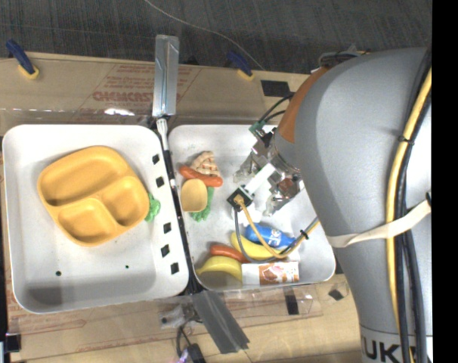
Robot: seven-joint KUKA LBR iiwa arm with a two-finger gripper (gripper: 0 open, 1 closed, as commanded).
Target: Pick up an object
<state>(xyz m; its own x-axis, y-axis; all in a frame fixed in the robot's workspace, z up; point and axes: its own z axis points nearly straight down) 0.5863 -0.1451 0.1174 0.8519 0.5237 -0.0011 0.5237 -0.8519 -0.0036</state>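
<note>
In the left bin (25, 278) lies a smooth yellow divided tray (93, 193). The right bin (221, 138) crowds small glossy toy foods: a carrot-like piece (201, 176), a curved banana (252, 246), a flat box (273, 273). The gripper (265, 186) hovers above them; whether its jaws stand wide or narrow I cannot tell. Rounded, slick pieces may slip or get nudged aside.

One fixed camera looks steeply down on the table (78, 78) from above, fairly near, framing both white bins (32, 278) whole.
</note>
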